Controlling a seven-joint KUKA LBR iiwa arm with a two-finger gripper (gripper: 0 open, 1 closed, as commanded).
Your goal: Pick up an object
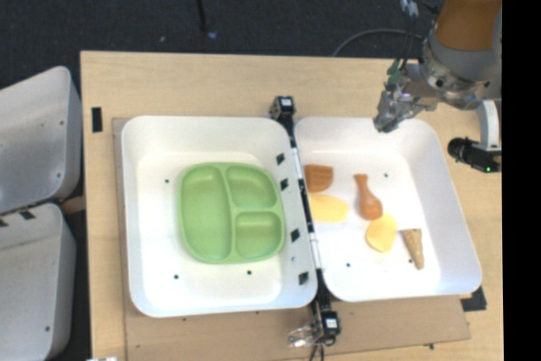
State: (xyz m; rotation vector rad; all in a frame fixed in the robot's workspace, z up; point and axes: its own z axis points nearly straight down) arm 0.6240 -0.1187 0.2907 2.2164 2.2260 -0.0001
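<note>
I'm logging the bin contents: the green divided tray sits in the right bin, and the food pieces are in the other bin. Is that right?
Not quite. The camera view shows the green divided tray in the left bin, not the right one. The food pieces, such as the drumstick, are in the other bin, the right bin.

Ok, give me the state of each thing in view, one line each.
Gripper: over the right bin's far edge, holding nothing that I can see.
Green tray: flat in the left bin, compartments bare.
Brown piece: lying in the right bin by the divider.
Yellow piece: lying just in front of it.
Drumstick: lying flat.
Yellow round: lying flat.
Cone: on its side.
</note>
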